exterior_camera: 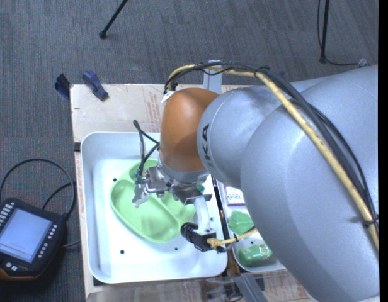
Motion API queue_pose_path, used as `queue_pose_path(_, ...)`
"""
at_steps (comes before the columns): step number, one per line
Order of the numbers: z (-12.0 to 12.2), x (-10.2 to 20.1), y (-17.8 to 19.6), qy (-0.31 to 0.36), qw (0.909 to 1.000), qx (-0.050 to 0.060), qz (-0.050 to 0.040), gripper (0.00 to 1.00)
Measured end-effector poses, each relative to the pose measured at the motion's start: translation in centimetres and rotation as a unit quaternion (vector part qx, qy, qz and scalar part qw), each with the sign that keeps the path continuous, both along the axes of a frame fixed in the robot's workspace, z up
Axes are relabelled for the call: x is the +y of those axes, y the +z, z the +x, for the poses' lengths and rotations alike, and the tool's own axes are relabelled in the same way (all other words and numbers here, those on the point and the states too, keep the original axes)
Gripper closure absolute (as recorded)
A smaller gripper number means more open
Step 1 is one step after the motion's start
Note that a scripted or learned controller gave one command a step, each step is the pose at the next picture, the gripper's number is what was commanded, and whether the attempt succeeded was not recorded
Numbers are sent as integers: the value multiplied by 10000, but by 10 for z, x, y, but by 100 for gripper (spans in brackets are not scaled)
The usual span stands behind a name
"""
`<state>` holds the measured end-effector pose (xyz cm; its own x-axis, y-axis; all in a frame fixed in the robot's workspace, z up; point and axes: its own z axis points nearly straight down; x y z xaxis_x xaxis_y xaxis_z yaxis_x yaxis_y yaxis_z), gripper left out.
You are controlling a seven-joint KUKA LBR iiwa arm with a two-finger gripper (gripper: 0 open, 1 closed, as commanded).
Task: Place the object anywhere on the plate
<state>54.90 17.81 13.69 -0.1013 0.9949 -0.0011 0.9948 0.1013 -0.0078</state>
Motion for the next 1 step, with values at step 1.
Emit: queue_pose_path(1, -43, -75, 49, -503, 9987, -6, 2, 0)
